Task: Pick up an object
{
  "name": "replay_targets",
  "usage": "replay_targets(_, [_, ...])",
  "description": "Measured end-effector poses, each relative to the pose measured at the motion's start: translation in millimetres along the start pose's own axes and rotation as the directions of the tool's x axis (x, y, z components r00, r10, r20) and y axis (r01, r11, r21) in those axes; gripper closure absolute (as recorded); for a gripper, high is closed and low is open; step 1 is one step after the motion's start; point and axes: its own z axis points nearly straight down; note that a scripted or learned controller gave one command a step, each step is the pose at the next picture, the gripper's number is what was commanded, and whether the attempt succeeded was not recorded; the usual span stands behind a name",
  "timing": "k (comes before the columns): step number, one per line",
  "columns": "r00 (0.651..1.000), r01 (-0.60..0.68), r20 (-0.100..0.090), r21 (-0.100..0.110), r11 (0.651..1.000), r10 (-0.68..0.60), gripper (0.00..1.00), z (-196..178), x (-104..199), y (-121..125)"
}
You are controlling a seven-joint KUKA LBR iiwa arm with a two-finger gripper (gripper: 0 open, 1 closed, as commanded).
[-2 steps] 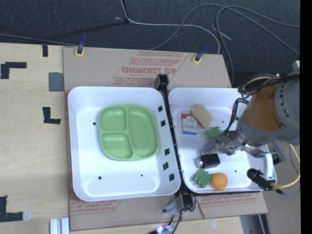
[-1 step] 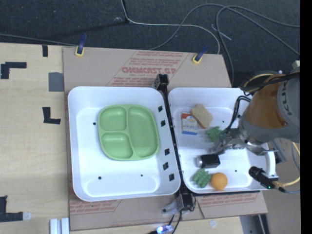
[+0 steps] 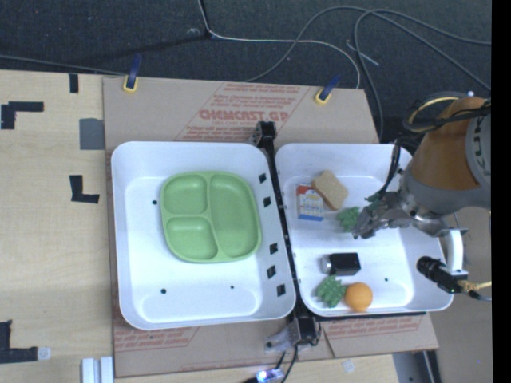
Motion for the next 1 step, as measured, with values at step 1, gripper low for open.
replay_targets(1, [1.0,0.0,0.001,-0.001,1.0,0.0,1.0,-50.9,9.3,7.0])
